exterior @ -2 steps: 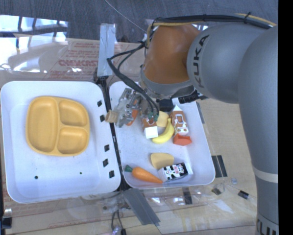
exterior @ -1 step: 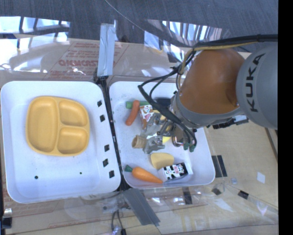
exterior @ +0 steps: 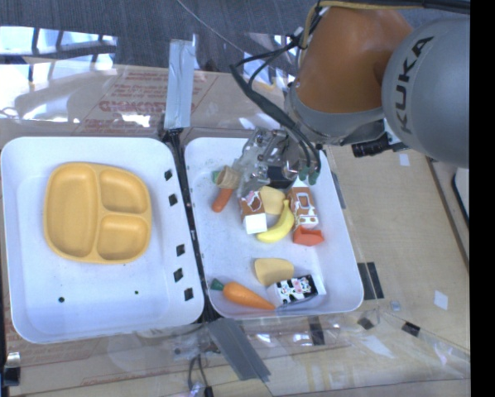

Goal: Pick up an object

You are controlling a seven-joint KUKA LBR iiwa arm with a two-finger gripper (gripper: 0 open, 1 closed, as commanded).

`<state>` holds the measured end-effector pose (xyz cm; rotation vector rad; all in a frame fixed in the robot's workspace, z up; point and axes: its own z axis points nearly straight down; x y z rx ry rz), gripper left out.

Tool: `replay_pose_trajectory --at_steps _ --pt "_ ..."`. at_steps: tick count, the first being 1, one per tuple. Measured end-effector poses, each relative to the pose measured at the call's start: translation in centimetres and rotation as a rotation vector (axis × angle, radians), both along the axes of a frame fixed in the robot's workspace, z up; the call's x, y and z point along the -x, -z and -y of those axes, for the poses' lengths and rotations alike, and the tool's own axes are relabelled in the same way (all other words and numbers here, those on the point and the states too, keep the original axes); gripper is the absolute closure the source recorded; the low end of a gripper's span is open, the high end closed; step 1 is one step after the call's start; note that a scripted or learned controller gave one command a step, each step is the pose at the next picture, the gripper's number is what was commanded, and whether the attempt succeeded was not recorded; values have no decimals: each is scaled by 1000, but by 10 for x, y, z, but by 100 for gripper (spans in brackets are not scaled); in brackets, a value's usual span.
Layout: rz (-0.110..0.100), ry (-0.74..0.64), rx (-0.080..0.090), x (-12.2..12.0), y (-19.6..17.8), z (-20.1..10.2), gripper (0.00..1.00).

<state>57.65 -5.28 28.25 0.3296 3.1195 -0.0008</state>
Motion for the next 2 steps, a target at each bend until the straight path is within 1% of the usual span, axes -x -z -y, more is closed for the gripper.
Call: replay_pose_trajectory --at_steps 1,2 --pt "-7 107 -1 61 51 -24 100" --pt "-8 -116 -1 74 114 72 100"
